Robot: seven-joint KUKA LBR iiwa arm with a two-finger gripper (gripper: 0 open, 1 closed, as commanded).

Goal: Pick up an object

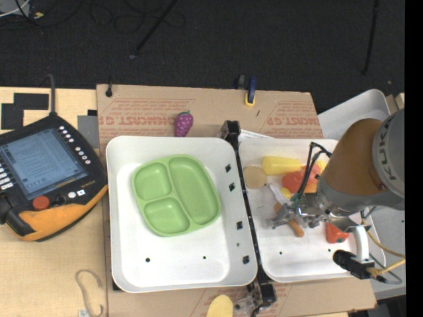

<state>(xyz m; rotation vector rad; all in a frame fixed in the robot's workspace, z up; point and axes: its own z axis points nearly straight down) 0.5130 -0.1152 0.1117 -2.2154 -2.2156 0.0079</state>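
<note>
Orange and grey arm point(360, 170) comes in from 3 o'clock, and its claw point(289, 215) is low inside the right bin point(291, 266), approx. at the bin's centre. The metal fingers look a bit spread, tips down near a small orange-brown piece point(299, 230) on the bin floor, but I cannot tell if they pinch it; nothing is clearly between them.

Candidates to pick, all in the right bin: a yellow block point(281, 164) at 12 o'clock of the claw, an orange-red toy point(295, 181) just beside it, a beige round thing point(254, 176) at 11 o'clock, a red piece point(335, 232) at 4 o'clock.

The left bin point(132, 256) holds a green divided plate point(176, 195).

Progress, in my judgement: the approach is done; the grasp is not confirmed and the lift is still to do.
</note>
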